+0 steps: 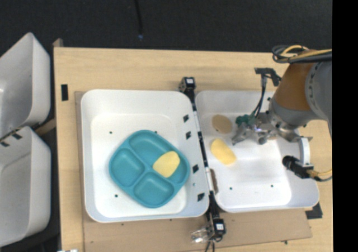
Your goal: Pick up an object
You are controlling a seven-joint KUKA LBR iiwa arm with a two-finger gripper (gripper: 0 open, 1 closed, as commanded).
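Yellow oval soft-looking object (223, 151): lies on floor of the right shallow white bin (263, 195), left-centre area, near the divider side. Not gripped. Tan round flat object (222, 124): same bin, just above/behind the yellow one; the two sit near each other, contact cannot be judged.

Tool (250, 131): positioned over upper-mid part of right bin, to the right of both objects, close to them. Finger state: cannot tell, parts too small and cluttered w/ cabling. No item seen between fingers.

Arm (302, 91): grey w/ orange band, enters from right edge, wrist angled toward bin centre. Black cable end w/ yellow wire (299, 168) hangs at bin's right rim, below the wrist.

Left shallow white bin (95, 133): holds teal three-compartment plastic plate (140, 172), approx. centre of bin floor. Second yellow oval piece (166, 163) rests on the plate, right side, over the ridge between compartments.

Both bins sit side by side on light wooden desk (140, 66), inner rims touching, black clips along the joint.
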